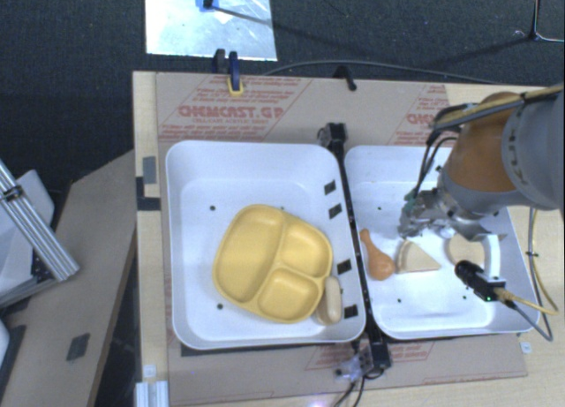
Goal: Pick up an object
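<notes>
We note the gripper low in the right bin, just beside a pale wedge and an orange drumstick-shaped piece; we cannot tell its opening. A yellow divided tray occupies the left bin.

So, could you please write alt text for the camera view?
The grey arm's tool hangs low in the right white bin, just above a pale wedge-shaped piece and an orange drumstick-shaped toy. The left white bin holds a yellow compartment tray.
</notes>
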